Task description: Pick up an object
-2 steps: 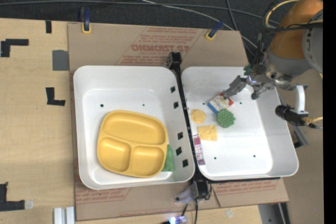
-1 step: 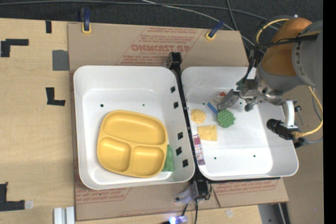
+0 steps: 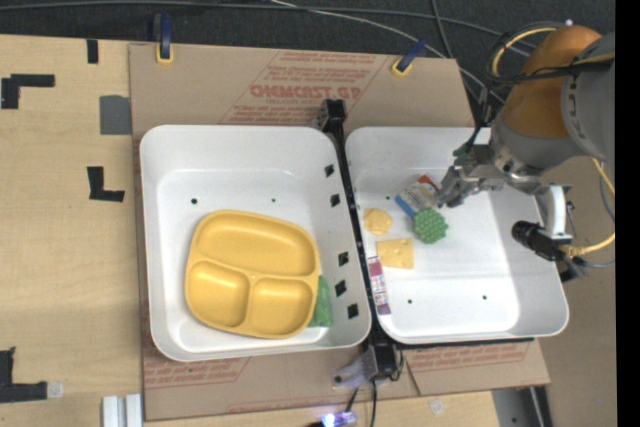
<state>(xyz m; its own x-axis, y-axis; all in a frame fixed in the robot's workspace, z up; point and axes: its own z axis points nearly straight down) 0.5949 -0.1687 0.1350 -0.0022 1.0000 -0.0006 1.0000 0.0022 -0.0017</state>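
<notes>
A yellow tray (image 3: 252, 272) is seen lying in the left bin (image 3: 160, 215), with a green item (image 3: 322, 303) wedged at its right edge. In the right bin (image 3: 520, 310), a green ball (image 3: 431, 225) is set beside a yellow wedge (image 3: 395, 253) and a disc (image 3: 377, 221). The gripper (image 3: 452, 191) is lowered just above the ball; whether it is spread or pressed together cannot be told.
</notes>
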